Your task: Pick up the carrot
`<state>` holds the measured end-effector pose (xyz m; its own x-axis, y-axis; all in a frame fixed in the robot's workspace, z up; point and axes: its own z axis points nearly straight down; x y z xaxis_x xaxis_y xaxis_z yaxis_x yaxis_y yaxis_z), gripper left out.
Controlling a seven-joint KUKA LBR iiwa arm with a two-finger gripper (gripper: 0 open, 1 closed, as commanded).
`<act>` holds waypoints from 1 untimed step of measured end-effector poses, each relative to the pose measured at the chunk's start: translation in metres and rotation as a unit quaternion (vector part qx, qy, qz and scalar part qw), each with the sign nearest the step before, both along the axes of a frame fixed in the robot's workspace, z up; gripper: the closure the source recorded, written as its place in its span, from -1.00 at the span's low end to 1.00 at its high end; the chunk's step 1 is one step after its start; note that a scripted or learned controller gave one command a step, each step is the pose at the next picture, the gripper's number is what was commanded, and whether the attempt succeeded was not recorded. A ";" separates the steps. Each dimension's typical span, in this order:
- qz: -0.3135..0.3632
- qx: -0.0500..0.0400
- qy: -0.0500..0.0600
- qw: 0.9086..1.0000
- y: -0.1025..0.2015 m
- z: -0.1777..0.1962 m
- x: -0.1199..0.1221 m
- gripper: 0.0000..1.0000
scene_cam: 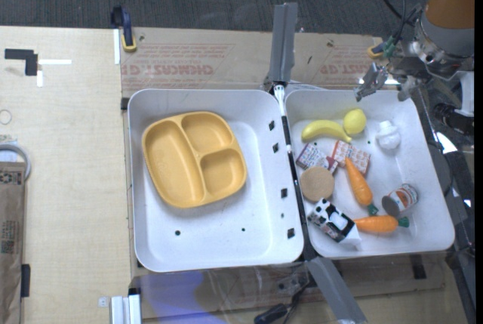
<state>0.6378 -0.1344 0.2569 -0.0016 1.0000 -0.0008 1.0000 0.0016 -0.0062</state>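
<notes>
My tool (385, 82) hung above the far rim of the right bin (423, 243), off its upper right corner and clear of everything inside, and I could not tell from this slanted look whether it stood open or closed; nothing was visibly held in it. There were two orange carrots in that bin, both well below and toward the near side from my tool. One carrot (359, 182) lay tilted, its thin end pointing up toward the small snack packets (334, 156), and it lay close beside the round tan disc (317, 183). The other carrot (376, 224) lay nearly flat along the near wall, its green end close to a small can (401, 199) and its tip near the black-and-white cow toy (333, 220). Nearer to my tool sat a yellow lemon (355, 121), a banana (325, 131) and a white crumpled object (388, 136), so my way down to either carrot passed over them. I judged the tilted carrot the easier target, since it had open floor on its right flank, while the flat one was crowded by the wall and the can. The left bin (151, 239), well off to the side, held only a yellow divided plate (195, 158). The pick had not begun.
</notes>
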 end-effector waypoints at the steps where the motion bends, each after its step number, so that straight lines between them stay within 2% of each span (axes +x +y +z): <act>1: 0.044 0.001 0.000 0.999 -0.036 -0.109 -0.051 -1.00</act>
<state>0.5866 -0.1706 0.1478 -0.0905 0.9959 0.0017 0.9959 0.0905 -0.0067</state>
